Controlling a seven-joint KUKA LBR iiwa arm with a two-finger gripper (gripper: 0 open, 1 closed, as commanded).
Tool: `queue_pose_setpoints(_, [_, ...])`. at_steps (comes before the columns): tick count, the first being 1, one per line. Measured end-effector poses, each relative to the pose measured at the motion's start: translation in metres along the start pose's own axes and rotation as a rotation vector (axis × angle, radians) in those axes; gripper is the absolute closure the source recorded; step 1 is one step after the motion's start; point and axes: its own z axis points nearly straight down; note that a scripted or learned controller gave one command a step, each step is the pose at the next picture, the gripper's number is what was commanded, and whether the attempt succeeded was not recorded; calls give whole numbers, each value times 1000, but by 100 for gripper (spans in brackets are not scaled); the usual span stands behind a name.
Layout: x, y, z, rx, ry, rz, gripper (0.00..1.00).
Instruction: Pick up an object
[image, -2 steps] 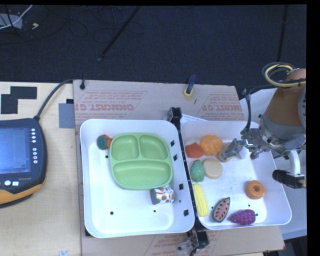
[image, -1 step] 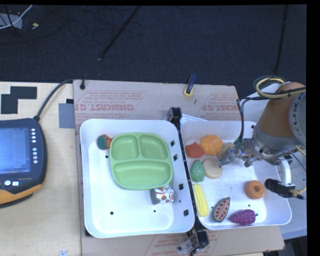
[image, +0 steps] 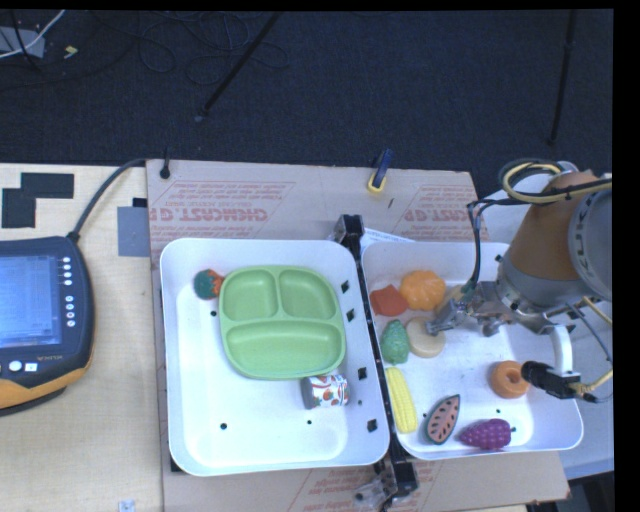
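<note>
Left bin (image: 190, 420): it holds a green plate (image: 282, 322) with three parts. A small round toy (image: 208, 284) sits by the plate's top left corner. A little printed cup (image: 326, 391) lies on its side just below the plate. The bottom part of this bin is bare white floor.

Right bin (image: 560, 425): this bin is crowded with toy food. The toys fill the left side and the bottom. The white floor in the middle is bare.

Toys in the right bin: an orange fruit (image: 424, 289) sits near the top, with a red piece (image: 388, 299) beside it. A green veggie (image: 395, 341) touches a pale round slice (image: 426, 343). A yellow corn (image: 401, 398) lies along the left wall. A cut fruit with seeds (image: 442, 419) and purple grapes (image: 485, 434) lie near the bottom edge. An orange donut (image: 509, 379) lies to the right.

Table (image: 110, 400): brown cardboard lies under both bins. A tablet with a screen (image: 40, 318) rests at the far left, well apart from the bins.

Room: the floor behind the table is dark blue, with cables on it.

Arm (image: 555, 245): it comes in from the right, over the right bin.

Pincer (image: 447, 317): it is low over the pale round slice, near the orange fruit. It is too blurry to tell how wide it is or if it grips a toy.
</note>
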Motion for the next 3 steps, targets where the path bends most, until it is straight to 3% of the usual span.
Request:
queue_pose_setpoints(1, [0,2,-13,-5,2,2,100])
queue_pose_setpoints(3, [-4,11,-101,-2,-2,0,100])
